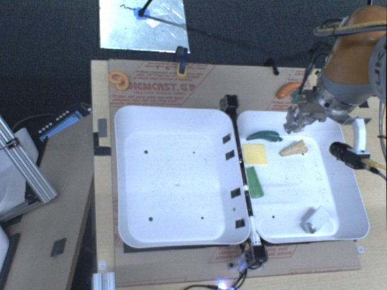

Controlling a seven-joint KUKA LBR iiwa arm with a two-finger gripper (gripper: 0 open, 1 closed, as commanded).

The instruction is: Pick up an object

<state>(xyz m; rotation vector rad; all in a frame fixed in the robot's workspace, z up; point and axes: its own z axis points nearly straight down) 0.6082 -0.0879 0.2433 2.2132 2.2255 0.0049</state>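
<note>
Camera view: the hand (294,124) hangs over the upper edge of the right bin (344,192); its opening cannot be told. Just below it lie a tan wedge (293,148), a green pepper (263,136), a yellow square (254,154), a green strip (254,182) and a grey block (311,220).

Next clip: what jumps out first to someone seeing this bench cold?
The grey and orange arm reaching in from the right, its gripper over the back of the right bin. That bin holds a yellow block, two green pieces and a tan piece just below the gripper.
</note>
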